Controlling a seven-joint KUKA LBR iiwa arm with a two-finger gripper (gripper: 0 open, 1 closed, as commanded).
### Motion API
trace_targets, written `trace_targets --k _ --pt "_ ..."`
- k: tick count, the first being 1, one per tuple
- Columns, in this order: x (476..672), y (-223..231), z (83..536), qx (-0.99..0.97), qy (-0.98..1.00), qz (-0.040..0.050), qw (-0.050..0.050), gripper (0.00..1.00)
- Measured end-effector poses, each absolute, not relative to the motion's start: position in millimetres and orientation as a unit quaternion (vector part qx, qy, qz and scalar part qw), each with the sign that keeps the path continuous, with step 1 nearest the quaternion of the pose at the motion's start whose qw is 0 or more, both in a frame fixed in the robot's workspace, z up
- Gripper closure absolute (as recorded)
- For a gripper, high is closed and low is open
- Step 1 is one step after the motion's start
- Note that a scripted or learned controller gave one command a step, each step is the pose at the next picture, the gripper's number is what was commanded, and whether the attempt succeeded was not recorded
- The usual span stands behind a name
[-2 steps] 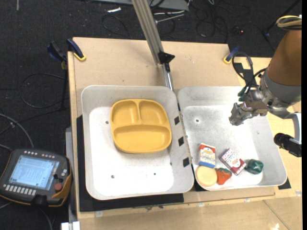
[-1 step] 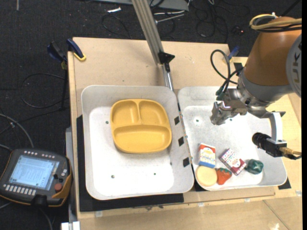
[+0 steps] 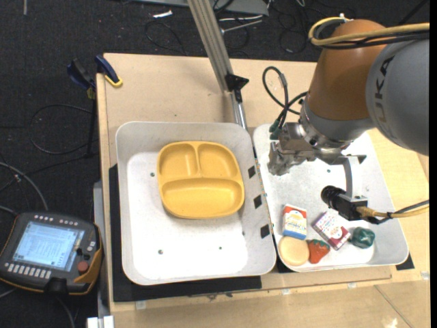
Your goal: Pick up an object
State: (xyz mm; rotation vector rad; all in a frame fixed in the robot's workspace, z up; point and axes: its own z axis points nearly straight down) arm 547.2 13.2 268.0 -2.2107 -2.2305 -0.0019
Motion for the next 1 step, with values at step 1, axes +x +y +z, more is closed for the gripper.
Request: trace_targets --k 1 --pt "555.3 64.9 248.3 -0.704 -0.71 0.0006 0.002 1.0"
